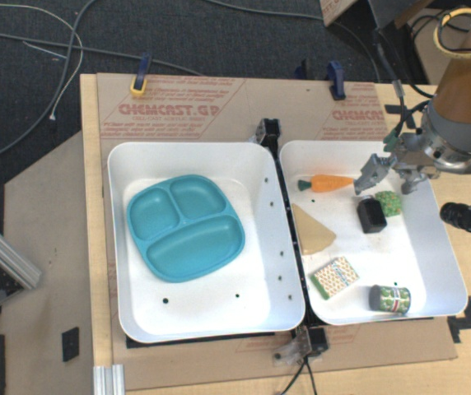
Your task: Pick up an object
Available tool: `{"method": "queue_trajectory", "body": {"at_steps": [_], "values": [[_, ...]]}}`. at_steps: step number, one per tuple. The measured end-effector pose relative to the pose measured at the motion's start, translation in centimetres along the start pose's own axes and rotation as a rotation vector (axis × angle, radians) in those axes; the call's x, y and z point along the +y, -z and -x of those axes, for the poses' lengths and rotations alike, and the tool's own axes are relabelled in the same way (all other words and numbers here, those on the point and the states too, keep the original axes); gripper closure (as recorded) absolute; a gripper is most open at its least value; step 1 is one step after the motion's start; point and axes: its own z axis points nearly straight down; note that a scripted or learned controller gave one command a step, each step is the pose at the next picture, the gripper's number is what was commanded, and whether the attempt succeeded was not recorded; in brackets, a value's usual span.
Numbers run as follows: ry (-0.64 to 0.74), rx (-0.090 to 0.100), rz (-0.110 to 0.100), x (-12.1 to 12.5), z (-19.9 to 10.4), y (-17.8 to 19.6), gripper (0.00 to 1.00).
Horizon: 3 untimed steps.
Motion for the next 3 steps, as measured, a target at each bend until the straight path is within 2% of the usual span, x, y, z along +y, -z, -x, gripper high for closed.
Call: {"method": "queue_trajectory", "body": {"at_steps": [1,3], "values": [[0.003,-0.002,0.014,0.2,0.0,0.8,0.00],[0.003,-0.001,0.010,0.6,-1.6,-8.3,0.00]]}}
